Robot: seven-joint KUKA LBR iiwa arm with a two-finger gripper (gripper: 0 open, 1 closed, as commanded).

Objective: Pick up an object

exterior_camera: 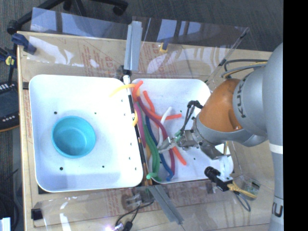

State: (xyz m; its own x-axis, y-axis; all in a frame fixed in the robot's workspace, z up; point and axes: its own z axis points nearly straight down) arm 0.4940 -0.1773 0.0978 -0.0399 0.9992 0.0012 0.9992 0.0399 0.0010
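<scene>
A pale wooden bench [86, 57] with faint red printing carries two shallow white plastic bins side by side: the left bin [43, 88] and the right bin [192, 88].

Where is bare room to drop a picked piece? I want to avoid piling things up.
The left bin has bare floor all around the blue bowl, widest toward its upper half and lower right. The right bin is crowded: coloured flexible strips fill its left and middle by the gripper; a bare patch stays at its upper right.
</scene>
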